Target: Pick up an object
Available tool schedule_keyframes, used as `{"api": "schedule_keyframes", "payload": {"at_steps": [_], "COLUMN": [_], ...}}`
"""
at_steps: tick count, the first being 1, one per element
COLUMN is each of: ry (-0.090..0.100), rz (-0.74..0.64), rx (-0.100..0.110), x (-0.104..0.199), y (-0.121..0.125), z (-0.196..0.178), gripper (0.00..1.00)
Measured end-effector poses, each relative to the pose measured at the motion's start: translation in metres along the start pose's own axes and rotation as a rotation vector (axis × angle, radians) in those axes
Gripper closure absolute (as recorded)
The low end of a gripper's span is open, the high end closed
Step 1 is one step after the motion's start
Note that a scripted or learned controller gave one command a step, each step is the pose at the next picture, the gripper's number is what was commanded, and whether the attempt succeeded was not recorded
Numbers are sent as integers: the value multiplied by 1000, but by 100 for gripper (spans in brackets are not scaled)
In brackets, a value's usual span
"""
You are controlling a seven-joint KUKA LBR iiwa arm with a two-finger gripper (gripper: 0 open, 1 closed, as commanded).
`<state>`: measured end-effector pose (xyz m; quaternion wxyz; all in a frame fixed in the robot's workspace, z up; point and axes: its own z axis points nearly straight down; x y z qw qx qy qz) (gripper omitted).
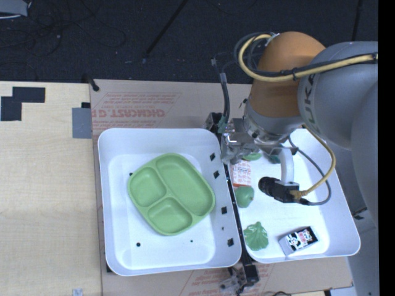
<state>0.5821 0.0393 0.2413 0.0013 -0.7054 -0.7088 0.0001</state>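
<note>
The grey KUKA arm, with its orange band bulging above the wrist, is looming closest to the lens and reaching in from the right over the right white bin. Its gripper is hanging low at that bin's left wall, just above a red-and-white packet; whether it is released or clenched cannot be told from this angle, and nothing is showing between its tips. A green rounded object is lying just below the packet, a green leafy toy nearer the front edge, and a small black-and-white box beside it. The left white bin is holding a green divided plate, lying flat near its middle.
</note>
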Motion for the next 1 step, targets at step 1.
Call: {"api": "schedule_keyframes", "payload": {"at_steps": [1], "ry": [0], "rz": [0], "rx": [4], "x": [51], "y": [-6], "z": [17], "gripper": [100]}}
